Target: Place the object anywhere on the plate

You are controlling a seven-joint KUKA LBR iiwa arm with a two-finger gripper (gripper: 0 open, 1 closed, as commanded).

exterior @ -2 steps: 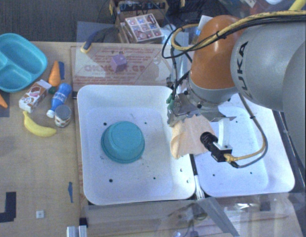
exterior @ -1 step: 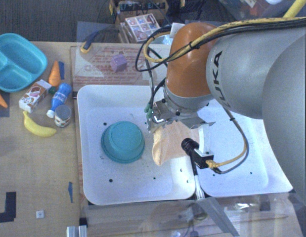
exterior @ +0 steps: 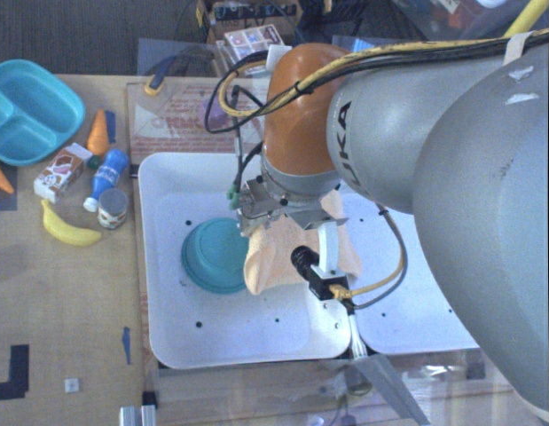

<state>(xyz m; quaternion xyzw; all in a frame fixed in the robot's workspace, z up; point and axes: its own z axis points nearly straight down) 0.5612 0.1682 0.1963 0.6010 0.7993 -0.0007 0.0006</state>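
Tan cloth-like object (exterior: pixel 272 257) beside teal plate (exterior: pixel 214 255) in left white bin (exterior: pixel 168 327).
Lies touching the plate's right rim, directly under the gripper (exterior: pixel 256 224); claw state hidden by wrist, cannot tell. Banana (exterior: pixel 68 227) outside, on bench.

Matt teal plate (exterior: pixel 214 256), seemingly plastic; soft tan cloth (exterior: pixel 272 257).

Wooden bench (exterior: pixel 88 327) bearing two white bins (exterior: pixel 168 327). Beside them, left: banana (exterior: pixel 68 227), bottle (exterior: pixel 106 178), can (exterior: pixel 113 209), carton (exterior: pixel 61 171), blue dish (exterior: pixel 30 109).
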